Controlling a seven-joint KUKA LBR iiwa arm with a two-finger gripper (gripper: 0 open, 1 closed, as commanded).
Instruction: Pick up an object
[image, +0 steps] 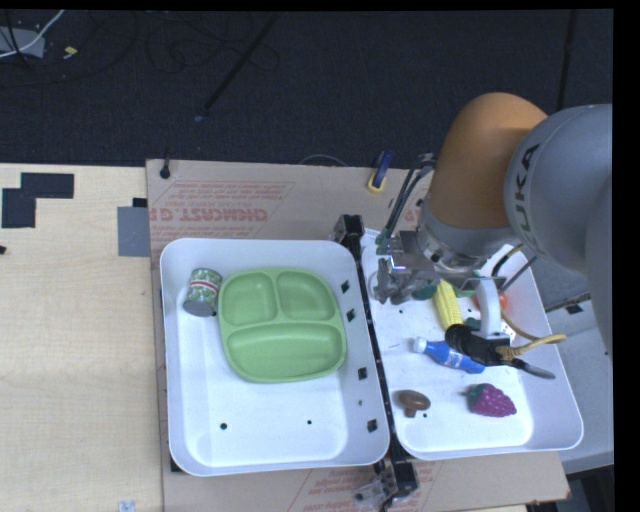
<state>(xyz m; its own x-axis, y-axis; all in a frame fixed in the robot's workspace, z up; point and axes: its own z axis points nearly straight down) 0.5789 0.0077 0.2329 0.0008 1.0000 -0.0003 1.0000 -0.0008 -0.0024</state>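
Camera view showed you the end effector (392, 285) low in the right white plastic bin (560, 425), nothing visibly held, so the pick was not yet done. I cannot tell its state. Just right of it lay the yellow corn cob (447, 304), long axis running near-to-far.

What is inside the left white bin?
The left bin holds a green divided plate and a small can lying beside it. What is under the plate cannot be seen.
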